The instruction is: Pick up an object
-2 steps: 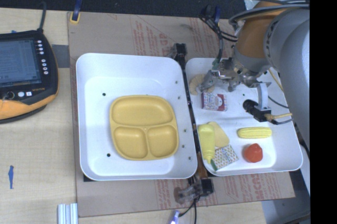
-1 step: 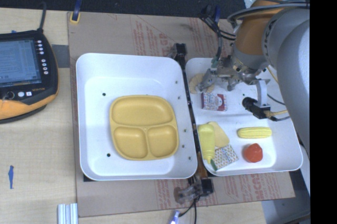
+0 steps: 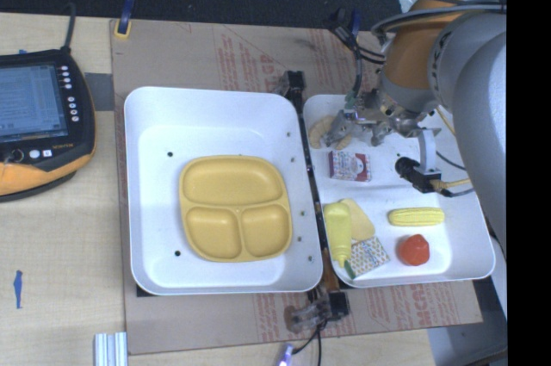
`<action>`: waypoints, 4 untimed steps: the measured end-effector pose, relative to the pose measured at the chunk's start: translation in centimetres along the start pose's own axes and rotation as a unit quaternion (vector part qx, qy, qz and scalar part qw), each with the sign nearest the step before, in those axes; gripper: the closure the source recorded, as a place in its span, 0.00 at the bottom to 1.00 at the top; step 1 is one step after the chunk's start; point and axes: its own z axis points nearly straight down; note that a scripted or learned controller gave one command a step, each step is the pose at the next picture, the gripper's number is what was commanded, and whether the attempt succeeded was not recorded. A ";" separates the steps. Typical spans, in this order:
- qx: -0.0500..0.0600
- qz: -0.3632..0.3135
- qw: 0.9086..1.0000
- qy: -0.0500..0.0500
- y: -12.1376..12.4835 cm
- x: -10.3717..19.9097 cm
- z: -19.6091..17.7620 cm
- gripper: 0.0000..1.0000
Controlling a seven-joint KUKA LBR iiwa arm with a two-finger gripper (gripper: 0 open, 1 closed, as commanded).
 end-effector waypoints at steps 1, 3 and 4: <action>0.000 -0.001 1.000 0.000 0.0 0.0 0.0 0.00; 0.000 0.000 1.000 0.001 0.1 0.5 0.0 0.00; -0.001 0.001 1.000 0.001 0.1 0.3 0.0 0.00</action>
